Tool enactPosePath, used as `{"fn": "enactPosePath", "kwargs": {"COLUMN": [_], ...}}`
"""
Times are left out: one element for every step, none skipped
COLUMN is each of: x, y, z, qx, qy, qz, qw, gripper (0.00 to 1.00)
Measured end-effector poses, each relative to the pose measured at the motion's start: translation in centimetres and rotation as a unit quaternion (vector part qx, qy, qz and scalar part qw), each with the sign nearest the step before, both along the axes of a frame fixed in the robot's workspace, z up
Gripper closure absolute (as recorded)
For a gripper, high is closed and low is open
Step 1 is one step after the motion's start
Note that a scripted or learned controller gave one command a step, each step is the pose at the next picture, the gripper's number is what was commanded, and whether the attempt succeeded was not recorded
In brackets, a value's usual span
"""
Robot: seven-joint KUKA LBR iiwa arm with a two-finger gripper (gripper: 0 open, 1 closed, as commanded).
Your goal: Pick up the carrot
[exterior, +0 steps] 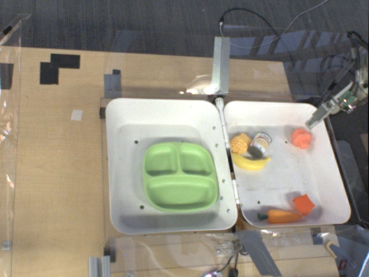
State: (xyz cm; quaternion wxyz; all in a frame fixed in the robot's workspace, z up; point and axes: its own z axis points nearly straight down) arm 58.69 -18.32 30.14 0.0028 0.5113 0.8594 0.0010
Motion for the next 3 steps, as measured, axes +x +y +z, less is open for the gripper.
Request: {"fn": "enactPosePath", "kwargs": {"x": [6.4, 5.8, 4.7], "y": [-2.1, 10.6, 6.8], "z": [-1.4, 7.7, 13.6], "qx": [-0.0001, 0.0008, 0.0004], "qy": [-0.001, -0.002, -0.002], "qz": [-0.015, -0.010, -0.066], "qw": [0.9999, 0.9999, 0.9978], "gripper": [0.00, 0.00, 0.00]}}
